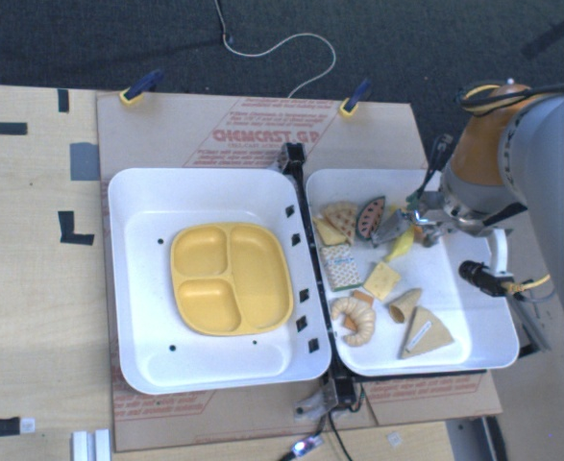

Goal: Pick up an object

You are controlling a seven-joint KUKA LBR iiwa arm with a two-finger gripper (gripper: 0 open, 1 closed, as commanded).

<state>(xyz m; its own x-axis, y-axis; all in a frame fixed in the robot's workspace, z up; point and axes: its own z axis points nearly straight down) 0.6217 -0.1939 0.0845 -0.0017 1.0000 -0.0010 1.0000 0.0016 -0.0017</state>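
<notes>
Grey two-finger gripper [404, 227] low in right white bin [474, 353], apparently for grasp. Small yellow banana-shaped toy [401, 246] directly under fingertips, touching. Finger state: cannot tell.

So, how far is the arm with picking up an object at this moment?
Nothing looks picked up yet: the food pieces all lie in the right bin, and the yellow tray sits in the left one. The gripper is low over the right bin, beside the yellow piece. Whether it grips anything cannot be seen. Lifting is left.
</notes>
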